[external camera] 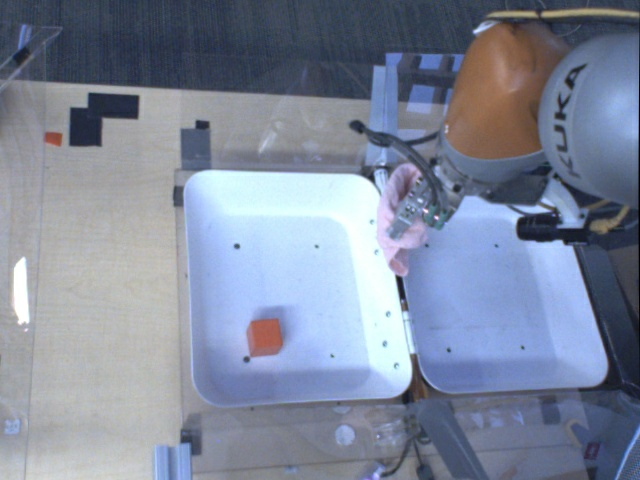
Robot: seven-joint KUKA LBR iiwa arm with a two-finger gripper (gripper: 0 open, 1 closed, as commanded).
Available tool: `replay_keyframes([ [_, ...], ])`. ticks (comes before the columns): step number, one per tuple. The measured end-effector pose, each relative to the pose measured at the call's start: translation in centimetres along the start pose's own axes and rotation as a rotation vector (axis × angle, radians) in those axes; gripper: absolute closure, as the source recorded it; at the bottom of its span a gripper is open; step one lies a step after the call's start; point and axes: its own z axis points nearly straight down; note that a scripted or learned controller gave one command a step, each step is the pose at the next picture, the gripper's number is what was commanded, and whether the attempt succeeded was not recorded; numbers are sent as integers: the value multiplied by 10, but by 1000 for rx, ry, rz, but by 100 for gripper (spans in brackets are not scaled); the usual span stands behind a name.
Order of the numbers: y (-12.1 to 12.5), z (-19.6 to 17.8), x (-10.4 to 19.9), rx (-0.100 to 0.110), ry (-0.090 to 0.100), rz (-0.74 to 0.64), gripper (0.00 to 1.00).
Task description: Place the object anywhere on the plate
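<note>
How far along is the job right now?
Done: nothing visibly placed; the orange block lies alone in the left bin. In hand: the gripper hangs over the seam between the bins, by something pink. Left: the grasp and placement; I can't make out a plate.

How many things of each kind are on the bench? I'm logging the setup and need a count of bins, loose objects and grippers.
White bins: 2, the left bin and the right bin
Orange blocks: 1, the block lying in the left bin
Pink objects: 1, the pink thing at the gripper, over the bins' shared edge
Grippers: 1
Total: 5
</note>
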Motion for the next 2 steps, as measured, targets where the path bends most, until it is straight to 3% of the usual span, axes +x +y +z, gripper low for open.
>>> replay_keyframes([
  [1, 51, -9, 28, -3, 1, -401, 100],
  [2, 94, 2, 56, -3, 3, -605, 100],
])
